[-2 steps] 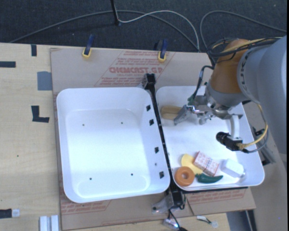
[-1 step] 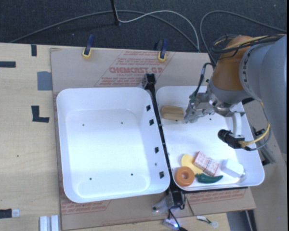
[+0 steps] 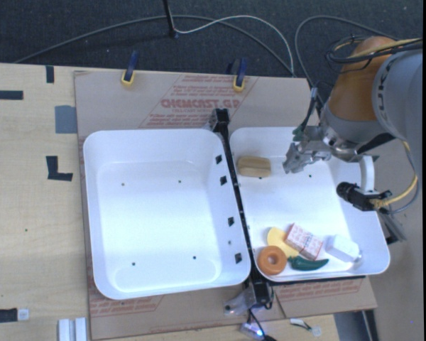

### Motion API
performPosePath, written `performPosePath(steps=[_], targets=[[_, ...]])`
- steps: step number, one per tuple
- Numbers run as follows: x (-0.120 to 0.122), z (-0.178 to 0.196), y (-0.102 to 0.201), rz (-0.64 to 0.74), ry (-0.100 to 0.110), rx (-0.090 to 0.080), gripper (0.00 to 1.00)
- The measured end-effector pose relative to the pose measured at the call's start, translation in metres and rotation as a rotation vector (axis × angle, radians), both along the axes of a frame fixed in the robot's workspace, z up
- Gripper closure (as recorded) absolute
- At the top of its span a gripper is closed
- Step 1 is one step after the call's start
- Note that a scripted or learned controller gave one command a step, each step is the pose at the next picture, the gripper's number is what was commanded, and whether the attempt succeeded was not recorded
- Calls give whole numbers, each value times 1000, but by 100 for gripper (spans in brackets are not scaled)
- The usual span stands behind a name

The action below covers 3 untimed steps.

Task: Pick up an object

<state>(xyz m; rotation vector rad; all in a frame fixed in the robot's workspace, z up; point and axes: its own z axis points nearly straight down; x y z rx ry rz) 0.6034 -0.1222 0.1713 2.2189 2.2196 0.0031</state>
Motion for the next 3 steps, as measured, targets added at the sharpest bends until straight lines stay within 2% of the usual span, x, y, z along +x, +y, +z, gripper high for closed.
performPosePath(steps=[1,3], targets=[[0,33,0,0,1,0,100],[-44,48,116,5,4,2,100]])
